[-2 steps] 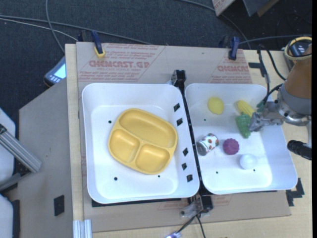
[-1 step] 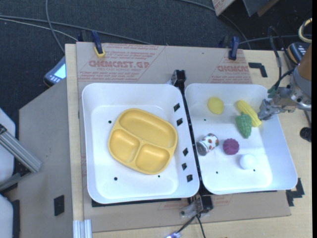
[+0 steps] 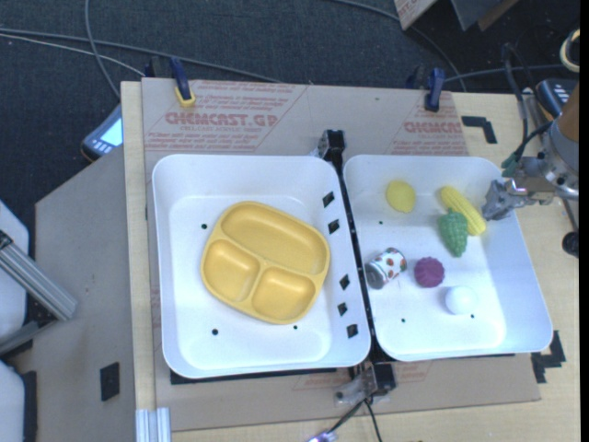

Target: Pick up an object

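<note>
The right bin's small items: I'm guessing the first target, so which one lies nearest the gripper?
The yellow corn cob, lying slantwise just left of the gripper. The green piece, yellow lemon, purple piece and white ball lie farther off.

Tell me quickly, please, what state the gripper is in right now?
Gripper: at the right bin's right edge, beside the corn cob; open or shut cannot be told, and nothing visibly held.

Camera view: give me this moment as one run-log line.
gripper: over right bin's right edge, beside corn cob | grasp: none seen | right bin: lemon, green vegetable, purple ball | left bin: yellow tray
</note>
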Robot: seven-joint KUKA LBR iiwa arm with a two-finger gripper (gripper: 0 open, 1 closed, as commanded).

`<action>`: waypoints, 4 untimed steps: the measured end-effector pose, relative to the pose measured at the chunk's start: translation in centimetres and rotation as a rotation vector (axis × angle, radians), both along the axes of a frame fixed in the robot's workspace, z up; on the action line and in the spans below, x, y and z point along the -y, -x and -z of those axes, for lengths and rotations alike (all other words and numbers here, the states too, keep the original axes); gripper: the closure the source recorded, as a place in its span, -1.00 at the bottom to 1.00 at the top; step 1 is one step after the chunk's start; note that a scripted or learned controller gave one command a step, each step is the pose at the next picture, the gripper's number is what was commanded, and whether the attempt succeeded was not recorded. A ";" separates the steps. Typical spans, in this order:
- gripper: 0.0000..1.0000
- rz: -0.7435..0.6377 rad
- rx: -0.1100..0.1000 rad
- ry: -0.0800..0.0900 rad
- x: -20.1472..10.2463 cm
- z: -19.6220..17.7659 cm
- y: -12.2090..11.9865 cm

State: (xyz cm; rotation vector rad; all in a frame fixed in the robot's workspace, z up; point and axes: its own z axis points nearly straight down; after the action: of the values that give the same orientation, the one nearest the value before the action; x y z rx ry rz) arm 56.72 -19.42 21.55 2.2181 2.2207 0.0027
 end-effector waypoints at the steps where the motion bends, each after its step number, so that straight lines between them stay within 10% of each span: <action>1: 1.00 -0.005 -0.003 -0.004 -5.3 -1.1 -0.1; 4: 1.00 -0.005 -0.004 -0.003 -19.6 -2.3 -1.7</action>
State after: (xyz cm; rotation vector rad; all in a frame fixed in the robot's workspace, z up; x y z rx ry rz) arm 58.43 0.23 23.89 2.2163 2.2299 0.0019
